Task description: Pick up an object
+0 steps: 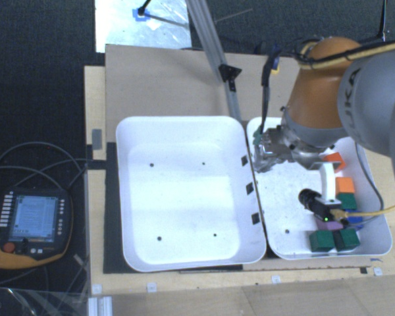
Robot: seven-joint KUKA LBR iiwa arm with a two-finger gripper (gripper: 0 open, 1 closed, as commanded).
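On the surface [164, 78], the left bin [184, 120] lies at 9 o'clock of the right bin [283, 199]. My end effector [266, 149] hangs low over the right bin's 10 o'clock corner. I cannot tell whether it is apart or together. The candidates, green blocks [329, 240] and an orange block [345, 186], cluster toward 4 to 5 o'clock, well apart from it. I judge the pick not yet made: approach, grasp and lift all remain.
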